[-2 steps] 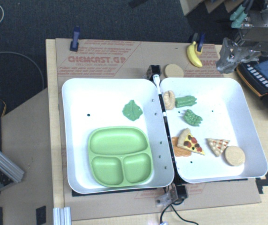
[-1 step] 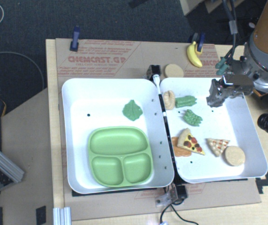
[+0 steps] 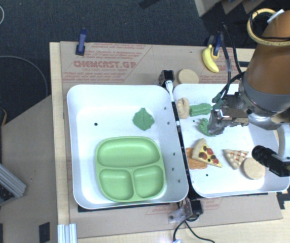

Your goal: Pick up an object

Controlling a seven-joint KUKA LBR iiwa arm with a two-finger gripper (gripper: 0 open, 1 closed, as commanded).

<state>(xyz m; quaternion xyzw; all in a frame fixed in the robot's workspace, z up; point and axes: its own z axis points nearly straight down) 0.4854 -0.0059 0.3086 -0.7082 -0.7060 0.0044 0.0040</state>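
Observation:
My gripper (image 3: 213, 129) hangs low in the right bin (image 3: 236, 184), its tips right at a small green toy (image 3: 204, 125). The view does not settle whether that toy sits between the tips. A second green piece (image 3: 201, 109) lies just behind it, next to a tan bread-like piece (image 3: 183, 107) at the bin's left wall. Nearer the front lie a pizza slice (image 3: 205, 153), a smaller pizza slice (image 3: 234, 157) and a round tan cookie (image 3: 253, 168). The left bin (image 3: 84, 135) holds a green divided plate (image 3: 130, 167) and a green leaf-shaped piece (image 3: 143, 118).
Behind the bins on the bench rest a yellow banana (image 3: 210, 58) and a tan disc (image 3: 188, 77). A black cylinder (image 3: 269, 158) on the arm overhangs the right bin's front right. A blue clamp (image 3: 81, 41) sits at the bench's far left.

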